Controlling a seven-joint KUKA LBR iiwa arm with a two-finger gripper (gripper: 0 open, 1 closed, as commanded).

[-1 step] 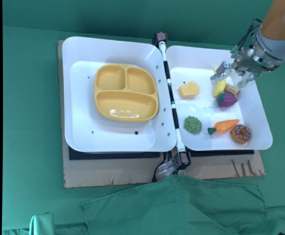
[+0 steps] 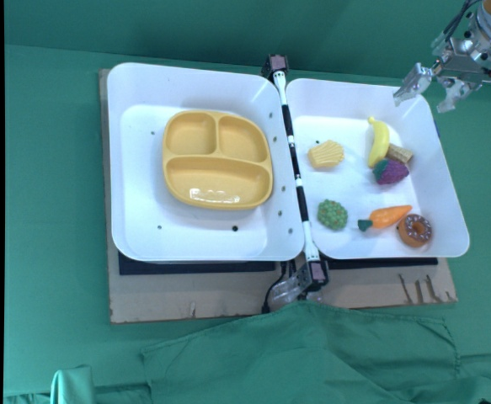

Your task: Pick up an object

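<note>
My gripper (image 2: pixel 429 89) hangs open above the far right corner of the right bin (image 2: pixel 447 225), with nothing between its fingers. Below it in that bin lie a yellow banana (image 2: pixel 378 140), a purple bunch of grapes (image 2: pixel 390 172) with a small brown piece (image 2: pixel 401 153) beside it, a yellow ridged chip (image 2: pixel 326 154), a green broccoli (image 2: pixel 332 215), an orange carrot (image 2: pixel 386 217) and a brown doughnut (image 2: pixel 414 230). All the objects lie apart from the gripper.
The left bin (image 2: pixel 144 225) holds a yellow divided plate (image 2: pixel 218 158). A black-and-white bar (image 2: pixel 294 167) runs between the two bins. Both stand on a cardboard sheet (image 2: pixel 186 305) over green cloth, with folded cloth (image 2: pixel 312 352) at the front.
</note>
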